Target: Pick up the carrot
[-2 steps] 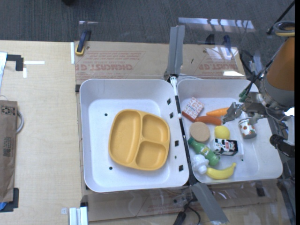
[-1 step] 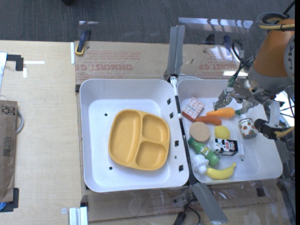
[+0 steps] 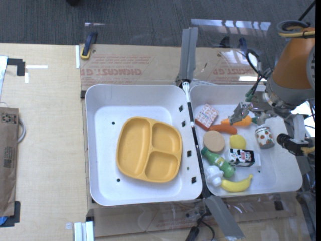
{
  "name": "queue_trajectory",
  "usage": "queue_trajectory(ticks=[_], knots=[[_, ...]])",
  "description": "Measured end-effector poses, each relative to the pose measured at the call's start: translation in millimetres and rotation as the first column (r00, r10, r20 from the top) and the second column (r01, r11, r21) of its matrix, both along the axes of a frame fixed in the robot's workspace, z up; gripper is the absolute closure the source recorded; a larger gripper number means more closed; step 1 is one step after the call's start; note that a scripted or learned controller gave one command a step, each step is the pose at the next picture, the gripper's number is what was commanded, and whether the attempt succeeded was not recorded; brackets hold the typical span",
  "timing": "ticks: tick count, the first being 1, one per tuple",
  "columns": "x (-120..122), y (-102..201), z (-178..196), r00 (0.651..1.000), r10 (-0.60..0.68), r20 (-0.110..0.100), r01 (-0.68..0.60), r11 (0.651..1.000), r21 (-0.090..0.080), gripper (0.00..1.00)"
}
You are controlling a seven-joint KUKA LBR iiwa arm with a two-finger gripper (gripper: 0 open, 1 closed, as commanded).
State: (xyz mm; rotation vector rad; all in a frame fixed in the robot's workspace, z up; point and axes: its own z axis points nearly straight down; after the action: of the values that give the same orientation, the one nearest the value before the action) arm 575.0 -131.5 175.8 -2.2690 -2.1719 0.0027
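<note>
Camera view, pale wooden bench (image 3: 45, 134), dark carpet (image 3: 150, 4) behind, tool (image 3: 244, 112) near carrot (image 3: 223, 129), grip unclear

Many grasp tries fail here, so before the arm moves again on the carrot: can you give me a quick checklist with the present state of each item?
1. Orange carrot lies in the right white bin: ok.
2. Two-finger gripper is above that bin, near the carrot's right end: ok.
3. Carrot between the fingers: cannot tell.
4. Room around the carrot: not ok; the red-and-white box and round tan disc crowd it.
5. Yellow divided plate sits in the left bin, out of the way: ok.
</note>
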Motion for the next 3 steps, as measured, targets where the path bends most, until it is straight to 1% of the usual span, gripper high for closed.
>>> queue_trajectory(ticks=[1,2,3], knots=[[21.5,5.9,-75.8,1.000,0.009,0.017,-0.009,1.000,-0.002,0.00],[-20.7,-16.9,15.5,0.999,0.043,0.001,-0.043,0.999,-0.001,0.00],[45.0,-38.1,-72.4,0.985,0.172,0.002,-0.172,0.985,-0.001,0.00]])
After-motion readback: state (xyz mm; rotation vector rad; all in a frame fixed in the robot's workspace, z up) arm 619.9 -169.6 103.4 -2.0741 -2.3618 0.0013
